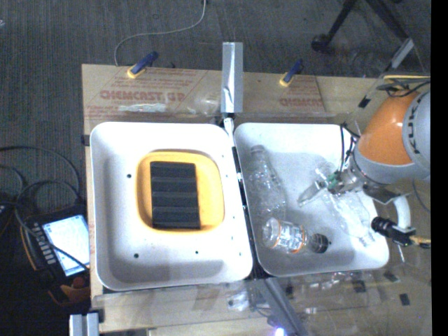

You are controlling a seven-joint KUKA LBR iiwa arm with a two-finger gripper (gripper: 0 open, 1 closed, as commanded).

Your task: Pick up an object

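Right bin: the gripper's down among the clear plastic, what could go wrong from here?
1. The gripper sits over clear bottles that blur into the white bin; it may close on nothing.
2. The labelled bottle lies on its side and could roll away if nudged.
3. The gripper works close to the bin's right wall, so the arm may bump it.

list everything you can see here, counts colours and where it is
left bin: 1, white, left half of bench
right bin: 1, white, right half of bench
yellow tray: 1, yellow with black ribbed insert, centre of left bin
clear bottle: 1, transparent, lying along right bin's left side
small bottle: 1, clear with dark cap, near right bin's front
clamps: 2, blue and yellow, bench back edge
tablet: 1, lit screen, floor left of bench
arm: 1, grey with orange band, over right bin
gripper: 1, over right bin's middle
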